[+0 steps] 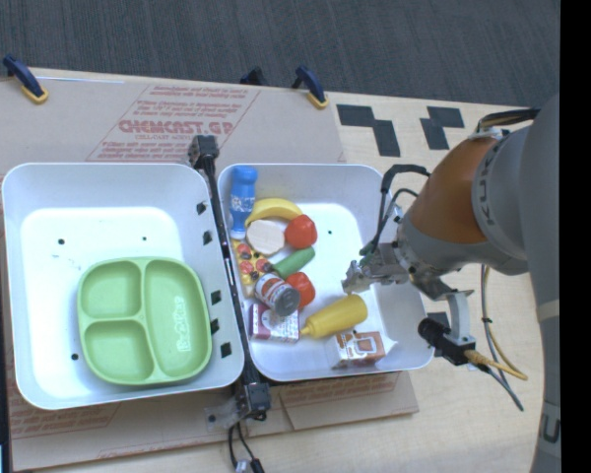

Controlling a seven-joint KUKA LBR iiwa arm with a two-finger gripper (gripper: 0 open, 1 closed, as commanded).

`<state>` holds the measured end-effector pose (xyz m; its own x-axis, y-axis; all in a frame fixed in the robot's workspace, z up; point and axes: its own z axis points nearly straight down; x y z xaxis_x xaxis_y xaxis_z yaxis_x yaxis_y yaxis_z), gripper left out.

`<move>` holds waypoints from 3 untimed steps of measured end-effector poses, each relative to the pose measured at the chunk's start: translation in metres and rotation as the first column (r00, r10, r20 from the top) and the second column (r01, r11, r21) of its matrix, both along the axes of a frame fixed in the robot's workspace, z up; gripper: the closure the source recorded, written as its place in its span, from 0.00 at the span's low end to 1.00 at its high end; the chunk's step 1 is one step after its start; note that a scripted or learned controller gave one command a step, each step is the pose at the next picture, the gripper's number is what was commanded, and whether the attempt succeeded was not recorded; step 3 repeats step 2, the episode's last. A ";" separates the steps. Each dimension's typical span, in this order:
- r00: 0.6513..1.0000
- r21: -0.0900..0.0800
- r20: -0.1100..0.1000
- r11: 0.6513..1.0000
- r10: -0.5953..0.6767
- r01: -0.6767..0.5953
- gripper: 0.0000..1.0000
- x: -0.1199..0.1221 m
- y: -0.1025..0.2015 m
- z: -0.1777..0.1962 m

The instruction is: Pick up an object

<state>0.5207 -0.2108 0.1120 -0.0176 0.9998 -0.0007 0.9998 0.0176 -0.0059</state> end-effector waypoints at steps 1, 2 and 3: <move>1.000 -0.001 0.000 1.000 0.001 -0.001 0.00 0.000 0.000 0.000; 1.000 -0.001 0.000 1.000 0.004 -0.004 1.00 0.001 0.000 0.010; 1.000 -0.001 0.000 1.000 0.004 -0.004 1.00 0.001 0.000 0.010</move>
